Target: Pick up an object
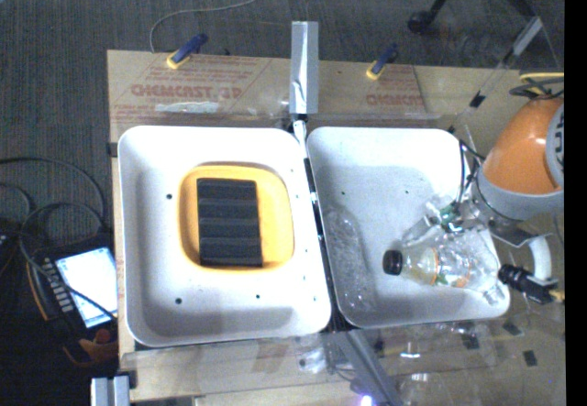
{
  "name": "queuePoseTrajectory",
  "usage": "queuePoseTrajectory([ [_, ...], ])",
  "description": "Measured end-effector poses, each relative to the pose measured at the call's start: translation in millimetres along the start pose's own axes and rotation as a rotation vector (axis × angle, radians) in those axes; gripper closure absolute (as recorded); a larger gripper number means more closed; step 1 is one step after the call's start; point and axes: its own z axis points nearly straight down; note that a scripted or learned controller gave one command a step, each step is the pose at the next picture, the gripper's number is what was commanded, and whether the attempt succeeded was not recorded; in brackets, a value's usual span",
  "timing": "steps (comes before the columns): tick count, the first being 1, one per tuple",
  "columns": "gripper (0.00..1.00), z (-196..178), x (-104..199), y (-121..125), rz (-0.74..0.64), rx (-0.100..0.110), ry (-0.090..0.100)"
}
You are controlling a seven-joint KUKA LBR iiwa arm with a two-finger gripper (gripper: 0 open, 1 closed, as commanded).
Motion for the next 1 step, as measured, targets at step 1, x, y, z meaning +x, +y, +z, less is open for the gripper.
queuePoseTrajectory([
  [1,1.00,-8.7,0.5,0.7,0.000,-0.001,0.000],
])
